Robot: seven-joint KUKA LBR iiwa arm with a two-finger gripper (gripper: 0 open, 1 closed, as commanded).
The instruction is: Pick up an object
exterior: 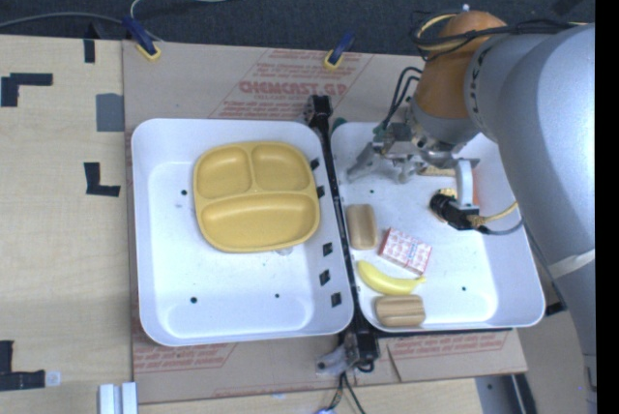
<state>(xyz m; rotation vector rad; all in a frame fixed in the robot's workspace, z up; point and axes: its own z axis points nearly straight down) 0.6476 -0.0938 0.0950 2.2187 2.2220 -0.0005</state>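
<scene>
My gripper (pixel 385 168) hangs over the back left part of the right bin (pixel 503 291), under the orange wrist band. Nothing shows in its grip. Below it in the same bin lie a tan bread-like block (pixel 362 226), a small red and white box (pixel 405 251), a yellow banana (pixel 389 280) and a brown bun (pixel 399 310). The block is the closest of these to the gripper, a short way nearer the bin's front. A yellow divided plate (pixel 256 194) lies in the left bin (pixel 164 296).
The grey arm (pixel 542 141) covers the right bin's back right side. A black and yellow cable fitting (pixel 456 209) hangs off the wrist over the bin. A black divider (pixel 329 209) runs between the bins. Yellow clamps (pixel 338 54) hold the cardboard behind.
</scene>
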